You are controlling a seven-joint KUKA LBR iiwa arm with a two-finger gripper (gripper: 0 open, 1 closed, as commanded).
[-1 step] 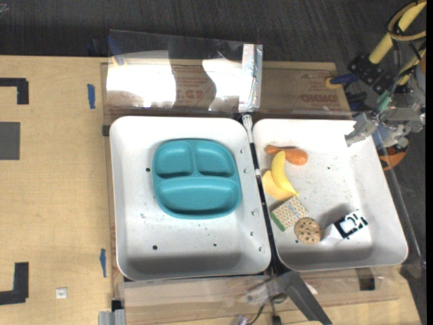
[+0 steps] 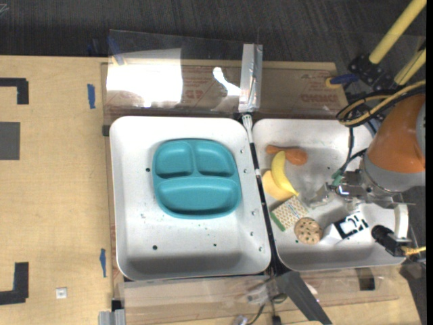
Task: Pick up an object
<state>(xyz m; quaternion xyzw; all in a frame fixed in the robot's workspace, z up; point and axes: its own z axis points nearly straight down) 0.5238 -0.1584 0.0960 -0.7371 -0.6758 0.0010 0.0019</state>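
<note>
In the right bin (image 2: 318, 252) we see the things to pick from: a banana (image 2: 277, 181) at its left side, a carrot (image 2: 289, 156) just above it, a patterned card (image 2: 287, 212) below the banana, and a cookie (image 2: 308, 230) touching the card's lower right corner. A black-and-white tag (image 2: 350, 226) lies further right on the bin floor.

The hand (image 2: 336, 185) sits low in the middle of this bin, to the right of the banana and above the cookie, apart from both as far as we can see. We cannot tell how it stands, open or closed, and we see nothing held in it. The arm (image 2: 399, 147) enters from the frame's right edge.

The left bin (image 2: 135, 249) carries a teal tray (image 2: 196, 177) with three compartments. Both bins rest on the counter (image 2: 54, 181).
</note>
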